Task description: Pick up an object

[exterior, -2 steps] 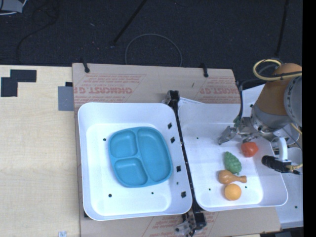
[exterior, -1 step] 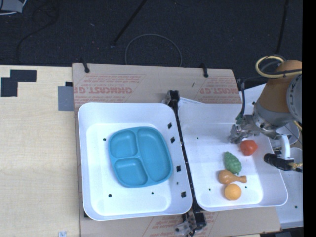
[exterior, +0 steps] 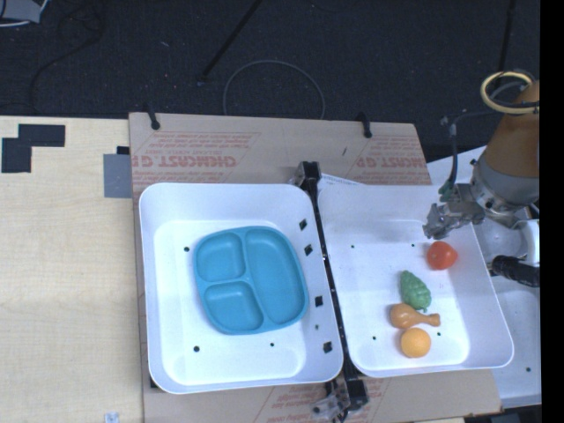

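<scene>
You have the gripper [exterior: 438, 226] poised over the right bin [exterior: 370, 324], just above the red ball [exterior: 441, 256], likely lining up a grab, though you cannot tell its state, while the blue plate [exterior: 249, 279] lies in the left bin [exterior: 167, 324].

- We see the arm [exterior: 514, 152] reaching in from the right, orange band above its grey wrist.
- We see the gripper [exterior: 438, 226] pointing down and left, nothing visibly between its fingers.
</scene>
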`<act>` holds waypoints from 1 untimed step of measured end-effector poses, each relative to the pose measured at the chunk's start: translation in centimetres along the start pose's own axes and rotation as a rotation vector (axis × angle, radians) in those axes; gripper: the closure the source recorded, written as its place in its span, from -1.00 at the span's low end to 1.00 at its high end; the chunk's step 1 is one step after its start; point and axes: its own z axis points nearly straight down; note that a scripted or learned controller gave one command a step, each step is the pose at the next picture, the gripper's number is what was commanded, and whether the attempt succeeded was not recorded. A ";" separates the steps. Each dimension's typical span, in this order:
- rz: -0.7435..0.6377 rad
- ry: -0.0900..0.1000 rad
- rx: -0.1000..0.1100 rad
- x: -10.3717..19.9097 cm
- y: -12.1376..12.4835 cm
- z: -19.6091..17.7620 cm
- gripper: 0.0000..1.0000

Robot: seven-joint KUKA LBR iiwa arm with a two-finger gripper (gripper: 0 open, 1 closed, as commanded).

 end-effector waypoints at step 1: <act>0.000 0.000 0.001 -0.1 0.1 -5.4 1.00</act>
